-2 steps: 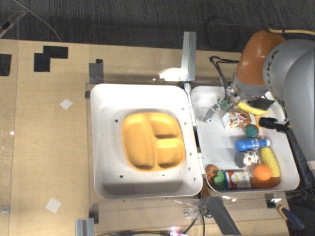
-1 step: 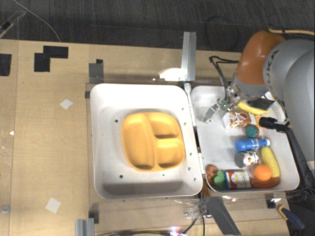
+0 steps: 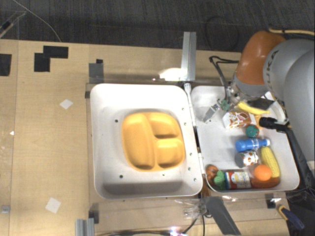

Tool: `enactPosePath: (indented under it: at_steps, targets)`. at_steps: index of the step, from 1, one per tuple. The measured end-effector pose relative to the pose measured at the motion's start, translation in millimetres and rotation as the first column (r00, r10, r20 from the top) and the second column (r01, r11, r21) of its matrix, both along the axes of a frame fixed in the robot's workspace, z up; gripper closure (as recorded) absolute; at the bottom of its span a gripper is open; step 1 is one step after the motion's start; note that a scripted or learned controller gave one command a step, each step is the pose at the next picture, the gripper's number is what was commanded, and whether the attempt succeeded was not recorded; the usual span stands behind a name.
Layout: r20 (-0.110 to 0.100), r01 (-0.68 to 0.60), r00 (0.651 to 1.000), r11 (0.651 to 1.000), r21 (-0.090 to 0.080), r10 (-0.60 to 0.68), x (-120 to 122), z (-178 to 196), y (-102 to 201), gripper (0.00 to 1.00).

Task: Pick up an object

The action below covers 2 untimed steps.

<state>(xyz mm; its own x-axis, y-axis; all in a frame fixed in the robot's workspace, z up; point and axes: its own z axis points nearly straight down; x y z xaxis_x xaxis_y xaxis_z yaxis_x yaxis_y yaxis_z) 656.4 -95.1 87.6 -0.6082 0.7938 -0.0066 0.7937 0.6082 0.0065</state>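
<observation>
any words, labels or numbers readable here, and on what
No text can be read.
Carton: printed picture, any lettering too blurred.
Bottle lying along the right bin's near wall: red label, too small to read.
Small can: printed wrap, too blurred.
Blue bottle: no label to be seen.

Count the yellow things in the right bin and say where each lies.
2. A banana lies at the bin's far end, just below the arm, and a corn cob lies along the right wall, near the orange. The arm may hide more.
</observation>
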Motion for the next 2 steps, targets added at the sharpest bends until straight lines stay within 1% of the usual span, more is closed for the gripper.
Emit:
enactPosePath:
  at_steps: [1, 2]
  targets:
    - [0.0, 0.0, 1.0, 1.0, 0.0, 0.0, 0.0, 0.0, 0.0, 0.0]
    - [0.013, -0.007, 1.0, 1.0, -0.002, 0.007, 3.9, 15.6, 1.1, 1.0]
